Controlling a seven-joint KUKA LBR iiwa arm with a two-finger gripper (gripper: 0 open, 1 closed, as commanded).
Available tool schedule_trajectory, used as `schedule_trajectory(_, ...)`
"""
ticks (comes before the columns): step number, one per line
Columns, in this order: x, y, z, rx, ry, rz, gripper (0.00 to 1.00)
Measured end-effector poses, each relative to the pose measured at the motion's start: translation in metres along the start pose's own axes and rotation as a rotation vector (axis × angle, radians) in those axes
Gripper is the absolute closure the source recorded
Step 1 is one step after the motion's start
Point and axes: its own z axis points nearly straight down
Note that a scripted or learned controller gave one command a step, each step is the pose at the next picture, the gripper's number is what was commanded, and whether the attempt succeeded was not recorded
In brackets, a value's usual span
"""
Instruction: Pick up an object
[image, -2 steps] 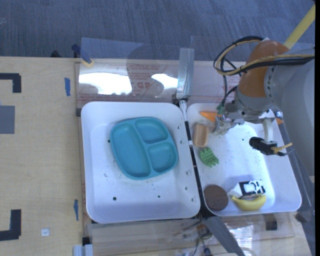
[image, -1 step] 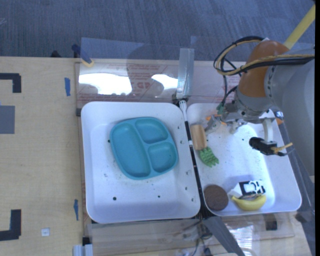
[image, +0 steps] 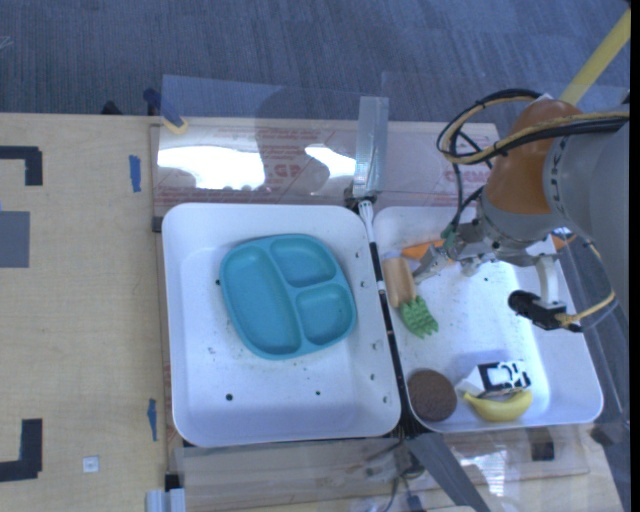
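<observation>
Nearest: brown disc (image: 432, 393) and banana (image: 500, 403) along right bin (image: 575, 385) front edge. Tool (image: 440, 258) near back-left corner, beside brush (image: 408, 296) and orange piece (image: 419, 249); finger state impossible to tell. Risk: crowded pieces, slipping off or clipping bin wall.

The grey arm (image: 590, 180) comes in from the right side. It has an orange band (image: 520, 165) just above the wrist. Black and yellow cables loop over it. The gripper (image: 438, 256) points down and to the left.

Bright, even light — glare up top
</observation>
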Motion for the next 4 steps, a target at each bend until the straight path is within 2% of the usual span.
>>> schedule_trajectory(1,0.002,0.031,0.003,0.016,-0.001,0.188,0.00)
schedule_trajectory(2,0.002,0.029,-0.006,0.026,-0.002,0.187,1.00)
schedule_trajectory(3,0.088,0.051,-0.106,-0.016,0.003,0.094,1.00)
schedule_trajectory(4,0.085,0.047,-0.098,0.000,0.001,-0.199,1.00)
